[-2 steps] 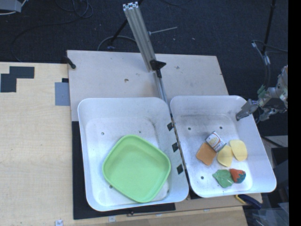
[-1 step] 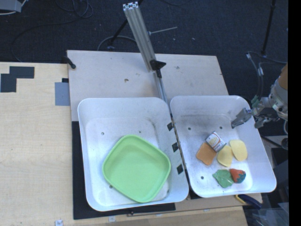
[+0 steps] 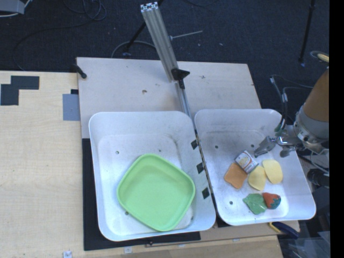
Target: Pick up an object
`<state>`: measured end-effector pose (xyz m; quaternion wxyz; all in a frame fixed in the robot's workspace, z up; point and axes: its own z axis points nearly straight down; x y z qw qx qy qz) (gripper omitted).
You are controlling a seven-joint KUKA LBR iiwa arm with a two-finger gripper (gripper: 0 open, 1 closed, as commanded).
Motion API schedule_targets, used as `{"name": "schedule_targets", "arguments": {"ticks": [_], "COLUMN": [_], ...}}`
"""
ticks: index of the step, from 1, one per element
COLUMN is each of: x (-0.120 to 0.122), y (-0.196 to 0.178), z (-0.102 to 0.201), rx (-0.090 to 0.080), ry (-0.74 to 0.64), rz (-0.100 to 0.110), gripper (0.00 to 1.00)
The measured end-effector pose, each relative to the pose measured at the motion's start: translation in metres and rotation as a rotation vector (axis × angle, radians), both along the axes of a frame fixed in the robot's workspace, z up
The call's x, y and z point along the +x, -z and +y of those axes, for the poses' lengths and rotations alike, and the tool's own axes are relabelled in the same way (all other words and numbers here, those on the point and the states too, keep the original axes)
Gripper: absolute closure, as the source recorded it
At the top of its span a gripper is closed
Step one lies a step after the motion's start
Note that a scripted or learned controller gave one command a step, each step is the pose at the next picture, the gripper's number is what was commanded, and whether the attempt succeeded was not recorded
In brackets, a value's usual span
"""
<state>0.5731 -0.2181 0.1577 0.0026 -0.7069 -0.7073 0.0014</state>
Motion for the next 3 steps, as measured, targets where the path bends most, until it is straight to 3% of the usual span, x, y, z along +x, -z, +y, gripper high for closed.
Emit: {"name": "schedule_targets", "arguments": {"ticks": [1,2,3], "x": [-0.003,-0.002,0.001], "y": [0.039,0.027,-0.015], "z": [0.001,0.000,-0.004], "rx": [-0.002,-0.004,-0.003], "ry": [-0.001,0.001,0.001], "rz": [-0.012,-0.014,-0.009], "gripper": [0.00,1.00,1.00]}}
